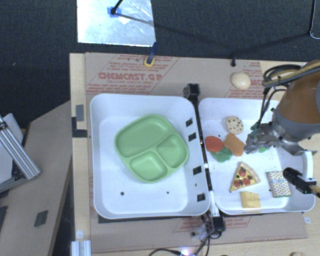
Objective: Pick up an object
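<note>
The pick was not yet made, as far as the view showed. The arm (304,108) reached in from the right over the right bin (218,111), and its jaws (258,141) hung low at that bin's middle, just right of an orange piece (235,144); a bit of green showed right beside the tips, though what it belonged to was too small to tell. Whether the jaws stood open or closed could not be made out, since the wrist hid them from above, and nothing could be seen gripped between them, so no object counted as lifted. The candidates all lay in the right bin: a cookie (234,124) on the far side, a red piece (214,143) and a green piece (222,154) touching the orange one on its left, a pizza slice (244,177) nearer, a yellow square (250,199) at the near edge, and a small packet (278,183) to the right. The left bin (104,143) held a green plate (151,148), well apart from the jaws. A pale egg (240,80) sat on the surface (213,71) beyond the right bin. What remained, by this reading, was the whole grasp: settling on one item, closing on it and raising it clear of the bin.
</note>
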`<action>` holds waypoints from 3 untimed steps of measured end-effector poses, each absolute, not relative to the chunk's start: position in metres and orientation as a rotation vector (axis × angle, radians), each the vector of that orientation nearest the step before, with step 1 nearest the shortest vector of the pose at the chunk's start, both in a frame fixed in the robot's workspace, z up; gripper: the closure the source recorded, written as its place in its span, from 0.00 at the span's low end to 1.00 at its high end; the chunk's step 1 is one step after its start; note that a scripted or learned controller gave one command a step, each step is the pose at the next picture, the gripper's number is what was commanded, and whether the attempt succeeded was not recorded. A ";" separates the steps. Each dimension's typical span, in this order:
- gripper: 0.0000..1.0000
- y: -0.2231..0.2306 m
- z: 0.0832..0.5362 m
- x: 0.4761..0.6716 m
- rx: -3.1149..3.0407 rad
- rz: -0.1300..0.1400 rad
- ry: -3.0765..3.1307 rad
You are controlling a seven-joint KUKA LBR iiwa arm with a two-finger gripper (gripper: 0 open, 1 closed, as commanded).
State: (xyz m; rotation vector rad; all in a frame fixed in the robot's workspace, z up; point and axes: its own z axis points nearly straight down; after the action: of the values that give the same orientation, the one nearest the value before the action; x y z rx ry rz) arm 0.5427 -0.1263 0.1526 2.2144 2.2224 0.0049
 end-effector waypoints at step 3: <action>1.00 -0.093 0.230 0.569 2.211 0.005 2.228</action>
State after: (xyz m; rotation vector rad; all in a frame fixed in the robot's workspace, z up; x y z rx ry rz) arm 0.5693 -0.0927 0.2295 2.2105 2.2275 0.0050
